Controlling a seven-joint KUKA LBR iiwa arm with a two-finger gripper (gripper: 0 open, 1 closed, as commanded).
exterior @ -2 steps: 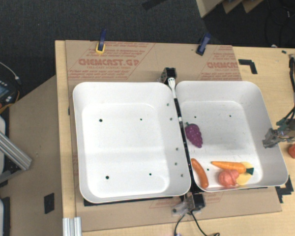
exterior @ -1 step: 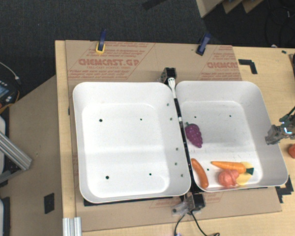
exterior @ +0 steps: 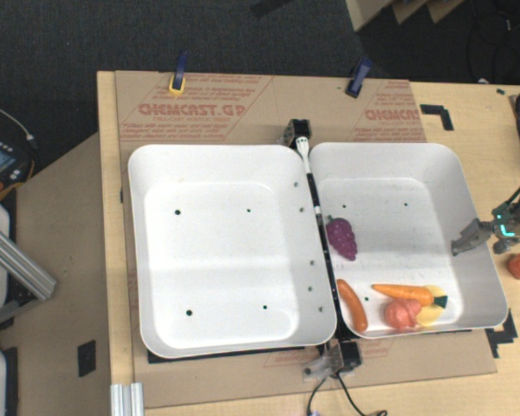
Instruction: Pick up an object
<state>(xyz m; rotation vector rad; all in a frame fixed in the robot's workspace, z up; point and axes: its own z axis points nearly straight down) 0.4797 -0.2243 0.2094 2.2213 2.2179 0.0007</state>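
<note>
Look at the surface from its left edge: the left bin takes up that half, showing you its white floor with a few small dark dots. Across the centre divider, the right bin holds all the objects. A bunch of purple grapes lies close to that bin's left wall, about midway along it. In the near left corner of that bin you have a reddish sausage lying at a slant. Just beside it, along the near edge, a carrot points its orange tip toward the sausage, and a pink piece of fruit sits touching a small yellow piece (its exact kind is too small to tell). At the right edge of that bin, the tool hangs over the rim, well apart from every object; you cannot tell how it is set, and nothing shows gripped in it.
</note>
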